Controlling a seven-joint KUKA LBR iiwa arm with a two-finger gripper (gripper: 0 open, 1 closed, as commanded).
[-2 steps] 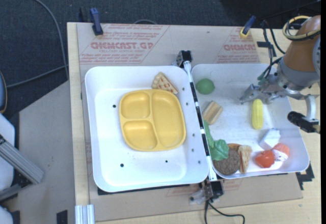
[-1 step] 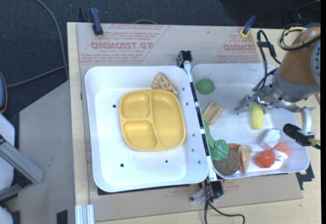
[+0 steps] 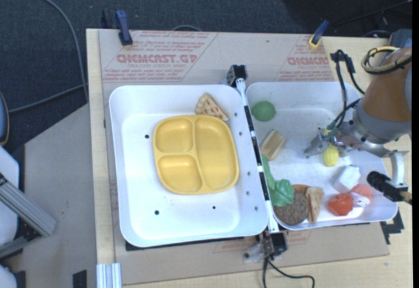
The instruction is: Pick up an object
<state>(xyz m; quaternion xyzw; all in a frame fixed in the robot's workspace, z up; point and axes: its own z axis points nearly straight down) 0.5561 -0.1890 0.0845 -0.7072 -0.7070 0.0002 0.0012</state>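
Target object: small yellow lemon-shaped item [image 3: 330, 156], lying in the right bin [image 3: 294, 93] toward its right side, directly at the end effector [image 3: 325, 143] fingertips; grip not discernible.

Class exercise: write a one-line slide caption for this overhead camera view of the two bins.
Gripper lowered into the right bin beside a yellow toy; yellow divided plate in the left bin.
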